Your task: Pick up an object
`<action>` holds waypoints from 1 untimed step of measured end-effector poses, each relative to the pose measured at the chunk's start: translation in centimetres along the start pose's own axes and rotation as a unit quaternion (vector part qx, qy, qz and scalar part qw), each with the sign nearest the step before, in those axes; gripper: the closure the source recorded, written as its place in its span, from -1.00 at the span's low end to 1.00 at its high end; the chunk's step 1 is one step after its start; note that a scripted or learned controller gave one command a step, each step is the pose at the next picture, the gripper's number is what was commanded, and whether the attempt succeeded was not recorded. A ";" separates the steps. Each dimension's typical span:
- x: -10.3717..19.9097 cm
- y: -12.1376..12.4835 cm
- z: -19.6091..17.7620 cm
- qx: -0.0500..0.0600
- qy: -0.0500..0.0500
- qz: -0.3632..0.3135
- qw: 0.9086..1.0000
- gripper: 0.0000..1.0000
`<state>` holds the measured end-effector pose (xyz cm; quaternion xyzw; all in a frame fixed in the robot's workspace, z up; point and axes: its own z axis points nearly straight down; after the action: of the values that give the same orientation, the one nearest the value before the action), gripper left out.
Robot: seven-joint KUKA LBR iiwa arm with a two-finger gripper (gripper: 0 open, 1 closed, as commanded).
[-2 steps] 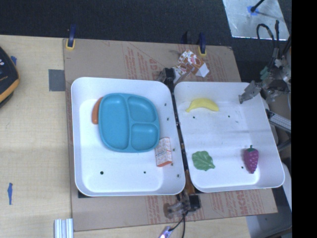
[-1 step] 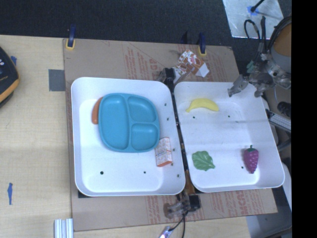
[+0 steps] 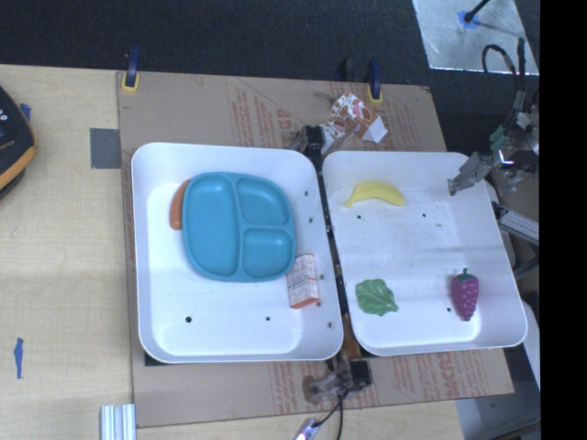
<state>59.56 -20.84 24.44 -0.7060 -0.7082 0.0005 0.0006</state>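
The right bin (image 3: 431,232) holds a yellow banana (image 3: 374,193) near its far left, a green leaf piece (image 3: 376,297) at the near left and a purple bunch of grapes (image 3: 465,293) at the near right. My gripper (image 3: 468,174) pokes in over the bin's far right edge, apart from all three objects. Most of the arm lies beyond the view's right side.
The left bin (image 3: 156,319) carries a blue divided plate (image 3: 240,225), an orange item (image 3: 175,207) half under the plate's left edge, and a small carton (image 3: 303,280) by the right wall. A crumpled wrapper (image 3: 353,117) lies behind the bins.
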 end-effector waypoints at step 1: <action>-0.3 -6.2 13.0 0.002 0.000 0.000 1.000 -1.00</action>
<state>53.37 -21.17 11.49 -0.7057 -0.7085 0.0016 0.0021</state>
